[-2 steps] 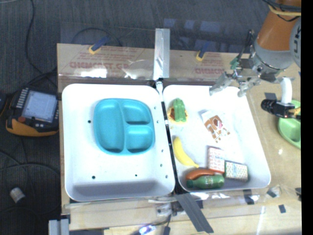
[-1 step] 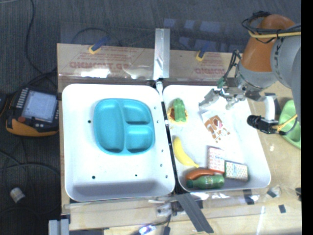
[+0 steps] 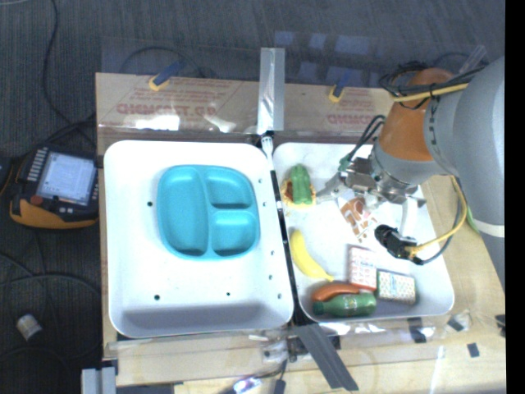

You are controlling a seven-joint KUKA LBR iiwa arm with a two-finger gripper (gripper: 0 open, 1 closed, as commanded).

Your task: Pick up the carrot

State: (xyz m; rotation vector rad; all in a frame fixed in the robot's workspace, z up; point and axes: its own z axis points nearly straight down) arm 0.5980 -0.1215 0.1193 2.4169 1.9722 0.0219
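Orange carrot [image 3: 340, 289] lies lengthwise left-right; whether the tool [image 3: 365, 189] grips, cannot tell.

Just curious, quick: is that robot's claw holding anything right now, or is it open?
Gripper: cannot be told. It hangs over the right white bin, away from the orange carrot.

The carrot [image 3: 343, 288] lies half-hidden behind a green vegetable [image 3: 344, 304].

The carrot [image 3: 340, 290] lies in the right bin [image 3: 439, 290], with the divided tray [image 3: 207, 209] in the left bin [image 3: 131, 253].
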